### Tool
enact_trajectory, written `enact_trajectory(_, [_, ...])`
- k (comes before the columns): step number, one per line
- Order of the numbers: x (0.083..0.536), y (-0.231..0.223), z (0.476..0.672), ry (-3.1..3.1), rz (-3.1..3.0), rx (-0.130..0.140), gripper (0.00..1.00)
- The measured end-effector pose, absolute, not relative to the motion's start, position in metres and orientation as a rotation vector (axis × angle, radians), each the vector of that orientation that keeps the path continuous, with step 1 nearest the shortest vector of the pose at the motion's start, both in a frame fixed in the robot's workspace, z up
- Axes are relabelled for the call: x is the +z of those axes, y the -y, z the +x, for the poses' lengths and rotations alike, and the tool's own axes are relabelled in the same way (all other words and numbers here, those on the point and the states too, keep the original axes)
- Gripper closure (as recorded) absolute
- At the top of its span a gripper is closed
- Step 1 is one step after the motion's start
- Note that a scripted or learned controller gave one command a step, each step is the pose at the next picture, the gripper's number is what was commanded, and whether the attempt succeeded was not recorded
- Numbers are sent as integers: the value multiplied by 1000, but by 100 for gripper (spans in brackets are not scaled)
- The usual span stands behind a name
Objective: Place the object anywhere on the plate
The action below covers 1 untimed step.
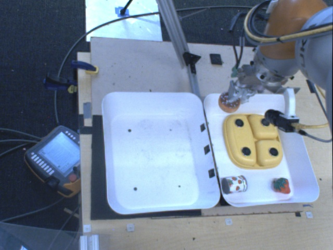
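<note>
A yellow plate (pixel 254 140) with four compartments lies in the right bin (pixel 304 184). A small round brown-and-orange object (pixel 228 105) sits at the bin's far left corner, just off the plate's far left edge. My gripper (pixel 232 95) is directly over this object and covers its upper part. Whether the object is held or resting on the bin floor cannot be made out. The arm reaches in from the upper right.
A small printed can (pixel 234 184) lies on its side at the right bin's near left. A strawberry (pixel 281 185) sits at its near right. The left bin (pixel 153 150) adjoins it. A black cable connector (pixel 278 120) overhangs the plate's far right.
</note>
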<state>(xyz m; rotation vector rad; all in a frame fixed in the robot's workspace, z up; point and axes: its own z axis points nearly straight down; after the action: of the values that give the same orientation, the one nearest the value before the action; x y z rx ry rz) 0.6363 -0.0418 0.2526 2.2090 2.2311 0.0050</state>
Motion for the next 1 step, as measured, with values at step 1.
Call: enact_trajectory(1, [253, -10, 652, -2231, 2209, 6, 100])
